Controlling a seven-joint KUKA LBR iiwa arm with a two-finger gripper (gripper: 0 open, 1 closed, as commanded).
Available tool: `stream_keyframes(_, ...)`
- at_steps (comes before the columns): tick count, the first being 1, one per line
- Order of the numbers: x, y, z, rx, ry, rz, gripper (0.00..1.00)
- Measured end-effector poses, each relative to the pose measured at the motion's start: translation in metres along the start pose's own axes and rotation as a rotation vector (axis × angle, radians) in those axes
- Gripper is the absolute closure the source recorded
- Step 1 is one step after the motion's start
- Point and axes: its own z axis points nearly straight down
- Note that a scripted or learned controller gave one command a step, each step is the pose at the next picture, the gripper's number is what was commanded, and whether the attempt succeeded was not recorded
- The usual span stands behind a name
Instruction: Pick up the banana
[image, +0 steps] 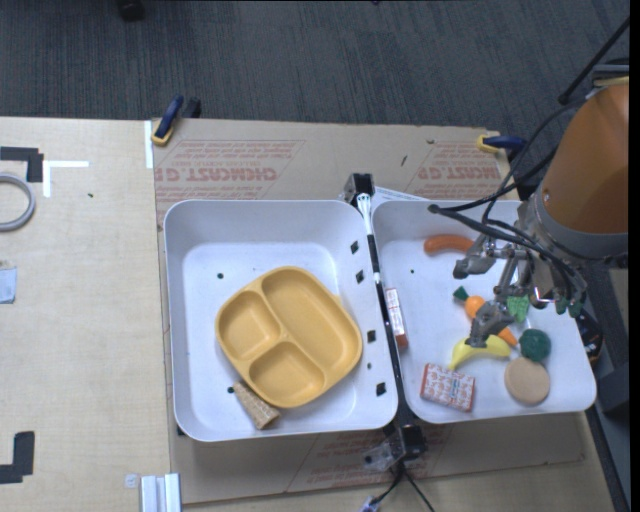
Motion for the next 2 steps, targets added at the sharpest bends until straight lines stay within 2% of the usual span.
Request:
stream_keyframes(1,-0.020,-0.020,0.076,0.000,0.003,0.024,0.00)
stream_keyframes(2,-0.010,-0.034,0.140,0.000,0.004,-0.051,0.00)
